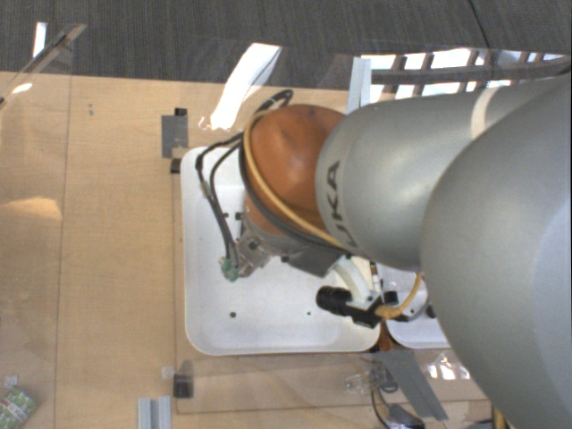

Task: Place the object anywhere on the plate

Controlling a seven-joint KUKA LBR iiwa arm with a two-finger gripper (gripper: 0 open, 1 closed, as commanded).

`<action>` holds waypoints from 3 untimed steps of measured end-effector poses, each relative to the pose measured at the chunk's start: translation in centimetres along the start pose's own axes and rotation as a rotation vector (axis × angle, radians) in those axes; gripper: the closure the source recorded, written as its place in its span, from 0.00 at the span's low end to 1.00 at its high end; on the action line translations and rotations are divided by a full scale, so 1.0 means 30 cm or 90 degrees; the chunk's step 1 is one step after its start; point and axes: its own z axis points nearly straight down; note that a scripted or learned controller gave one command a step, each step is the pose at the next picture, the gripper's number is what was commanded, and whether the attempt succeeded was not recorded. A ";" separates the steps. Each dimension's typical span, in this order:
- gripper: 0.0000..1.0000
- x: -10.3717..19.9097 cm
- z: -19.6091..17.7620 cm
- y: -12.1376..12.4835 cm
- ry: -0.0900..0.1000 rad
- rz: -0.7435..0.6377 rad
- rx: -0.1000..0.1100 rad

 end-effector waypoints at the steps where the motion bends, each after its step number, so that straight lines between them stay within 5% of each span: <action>1: 0.00 0.000 0.000 0.000 0.000 0.000 0.000; 2: 1.00 -0.006 -0.036 0.006 -0.001 -0.001 -0.003; 3: 1.00 -0.011 -0.072 0.012 -0.002 -0.001 -0.007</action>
